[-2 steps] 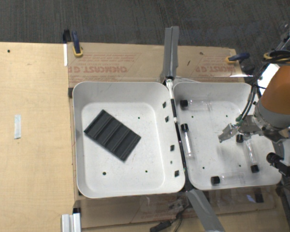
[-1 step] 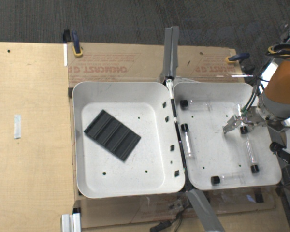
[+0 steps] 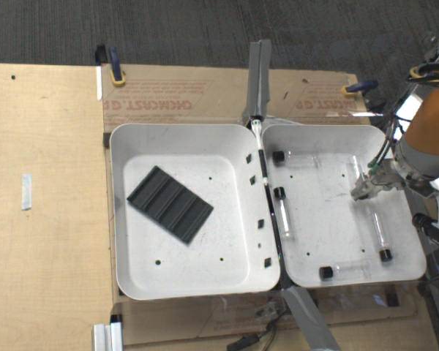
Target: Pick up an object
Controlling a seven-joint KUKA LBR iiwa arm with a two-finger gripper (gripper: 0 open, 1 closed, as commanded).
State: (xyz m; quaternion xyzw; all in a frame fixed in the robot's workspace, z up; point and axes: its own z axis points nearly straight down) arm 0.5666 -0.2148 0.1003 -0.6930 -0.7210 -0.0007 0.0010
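Note:
A dark grey ribbed rectangular slab (image 3: 170, 204) lies flat and skewed in the left bin (image 3: 124, 269). In the right bin (image 3: 307, 276) lie several clear tubes with black caps: one along the left wall (image 3: 282, 214), one near the back (image 3: 298, 157), one at the front (image 3: 345, 270) and one at the right (image 3: 380, 232). My gripper (image 3: 363, 191) hangs low over the right side of the right bin, just above the right-hand tube's far end. Nothing shows in its grasp.
The arm with its orange band (image 3: 430, 126) comes in over the right bin's right rim. A grey divider bar (image 3: 259, 79) runs between the bins. Clamps (image 3: 115, 68) (image 3: 358, 88) sit on the cardboard at the back. A tan tabletop (image 3: 44, 196) spreads to the left.

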